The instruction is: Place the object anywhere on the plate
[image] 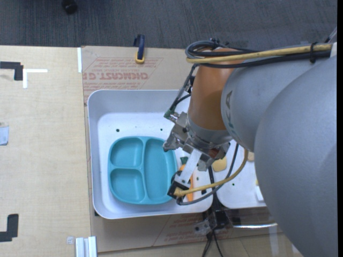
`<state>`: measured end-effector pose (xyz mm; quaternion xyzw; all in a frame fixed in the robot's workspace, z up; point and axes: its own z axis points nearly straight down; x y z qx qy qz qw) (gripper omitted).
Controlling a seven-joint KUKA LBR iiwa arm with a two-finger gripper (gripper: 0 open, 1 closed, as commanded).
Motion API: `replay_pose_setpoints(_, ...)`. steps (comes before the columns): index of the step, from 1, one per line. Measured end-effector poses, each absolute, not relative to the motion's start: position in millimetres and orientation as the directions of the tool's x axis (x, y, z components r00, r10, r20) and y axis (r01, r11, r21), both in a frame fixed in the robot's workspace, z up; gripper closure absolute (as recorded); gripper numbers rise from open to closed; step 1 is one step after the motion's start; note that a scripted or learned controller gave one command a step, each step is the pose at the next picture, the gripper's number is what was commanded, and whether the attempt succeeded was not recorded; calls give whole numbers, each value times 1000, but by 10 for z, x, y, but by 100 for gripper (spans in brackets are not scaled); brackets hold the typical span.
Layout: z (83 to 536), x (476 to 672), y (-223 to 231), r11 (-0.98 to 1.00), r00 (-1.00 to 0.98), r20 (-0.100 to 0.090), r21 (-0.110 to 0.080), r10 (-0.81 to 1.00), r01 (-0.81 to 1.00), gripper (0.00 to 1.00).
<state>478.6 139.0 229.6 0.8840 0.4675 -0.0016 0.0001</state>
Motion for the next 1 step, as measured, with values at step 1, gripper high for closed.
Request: replay_pose_setpoints(1, 2296, 4786, 1390, -563, 563, -3, -1, 827, 827, 0)
